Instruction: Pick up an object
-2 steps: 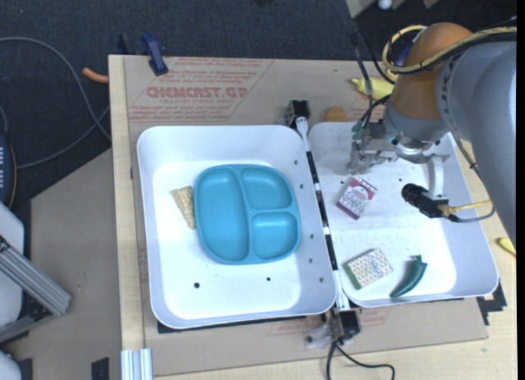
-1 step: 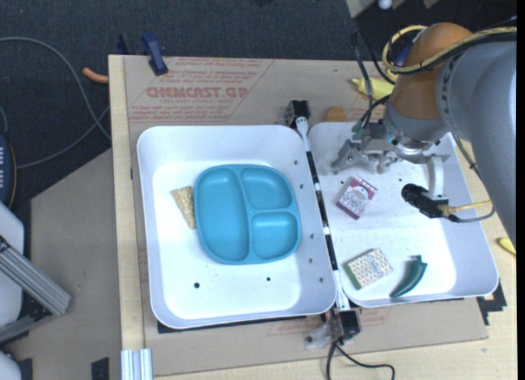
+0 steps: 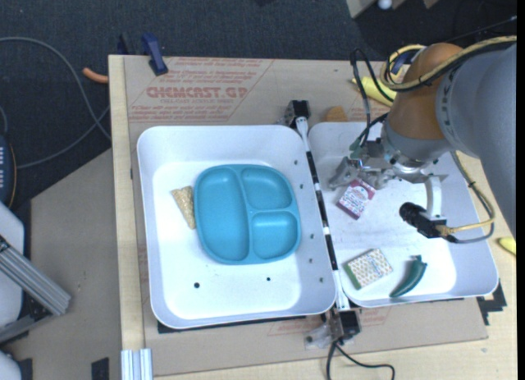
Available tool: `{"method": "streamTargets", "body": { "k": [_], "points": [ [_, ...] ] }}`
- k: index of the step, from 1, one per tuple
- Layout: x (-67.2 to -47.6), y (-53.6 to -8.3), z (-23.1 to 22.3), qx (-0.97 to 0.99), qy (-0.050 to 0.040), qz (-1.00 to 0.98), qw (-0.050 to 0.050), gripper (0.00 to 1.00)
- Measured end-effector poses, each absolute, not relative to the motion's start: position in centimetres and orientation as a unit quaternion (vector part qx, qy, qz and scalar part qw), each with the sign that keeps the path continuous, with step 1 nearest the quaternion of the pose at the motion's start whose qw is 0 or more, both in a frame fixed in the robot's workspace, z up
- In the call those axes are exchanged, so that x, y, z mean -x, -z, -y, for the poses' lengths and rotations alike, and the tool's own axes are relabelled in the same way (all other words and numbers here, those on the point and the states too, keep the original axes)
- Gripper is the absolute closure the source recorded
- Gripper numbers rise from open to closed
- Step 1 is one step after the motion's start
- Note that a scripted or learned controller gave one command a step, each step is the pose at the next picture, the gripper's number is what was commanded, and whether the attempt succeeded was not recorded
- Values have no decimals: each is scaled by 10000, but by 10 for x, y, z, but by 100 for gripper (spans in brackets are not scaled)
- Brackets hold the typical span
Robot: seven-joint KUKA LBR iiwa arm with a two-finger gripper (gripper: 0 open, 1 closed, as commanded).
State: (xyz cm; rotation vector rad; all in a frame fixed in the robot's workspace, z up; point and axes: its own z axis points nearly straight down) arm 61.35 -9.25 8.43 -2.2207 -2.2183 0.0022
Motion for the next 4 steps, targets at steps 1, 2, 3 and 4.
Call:
{"method": "streamTargets", "body": {
  "k": [1, 2, 3, 4],
  "points": [
    [-667, -85, 109, 7068, 1, 7075, -7, 0],
    [-604, -84, 99, 7075, -4, 7067, 10, 0],
    [-605, -95, 99, 7077, 4, 7066, 3, 100],
    [-558, -185, 48, 7067, 7, 7075, -2, 100]
  ]
}}
